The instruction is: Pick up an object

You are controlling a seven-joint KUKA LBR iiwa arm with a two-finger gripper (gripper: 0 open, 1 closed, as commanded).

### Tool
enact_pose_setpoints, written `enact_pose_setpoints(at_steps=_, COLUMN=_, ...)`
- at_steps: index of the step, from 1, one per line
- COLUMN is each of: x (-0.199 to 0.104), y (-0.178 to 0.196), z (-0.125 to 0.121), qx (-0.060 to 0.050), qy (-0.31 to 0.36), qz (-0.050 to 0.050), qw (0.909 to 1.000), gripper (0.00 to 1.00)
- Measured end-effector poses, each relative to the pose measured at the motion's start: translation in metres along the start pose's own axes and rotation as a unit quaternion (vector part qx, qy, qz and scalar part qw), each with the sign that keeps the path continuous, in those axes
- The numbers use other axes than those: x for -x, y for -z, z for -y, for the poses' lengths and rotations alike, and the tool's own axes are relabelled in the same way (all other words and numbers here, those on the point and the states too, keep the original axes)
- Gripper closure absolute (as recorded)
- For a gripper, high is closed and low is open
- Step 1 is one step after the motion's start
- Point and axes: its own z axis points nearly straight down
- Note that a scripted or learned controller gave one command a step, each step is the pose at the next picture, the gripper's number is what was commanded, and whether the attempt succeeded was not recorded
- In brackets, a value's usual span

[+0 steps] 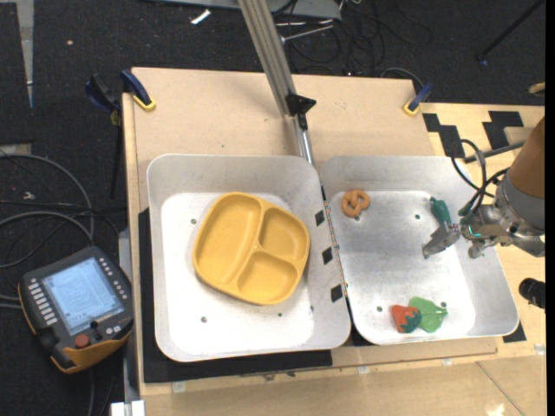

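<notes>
Lying flat, red-and-green toy (pixel 419 315), long axis left-right.

Grey arm (pixel 527 193) with black cables and a grey-and-teal pincer (pixel 454 242).

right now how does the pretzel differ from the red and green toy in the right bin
The pretzel is a tan, looped knot; the red and green toy is a two-coloured lump, and it looks larger. The pretzel lies near the far left corner of the right bin, the toy near its front edge. The gripper hangs at the bin's right side, between the two. Both lie loose on the bin floor, untouched.
</notes>
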Motion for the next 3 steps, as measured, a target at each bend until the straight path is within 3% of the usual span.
enact_pose_setpoints(at_steps=1, x=0.000, y=0.000, z=0.000, qx=0.000, qy=0.000, qz=0.000, qw=1.0000, gripper=0.00)
enact_pose_setpoints(at_steps=3, x=-0.009, y=-0.106, z=0.004, qx=0.001, qy=-0.001, qz=0.001, qw=1.0000, gripper=0.00)
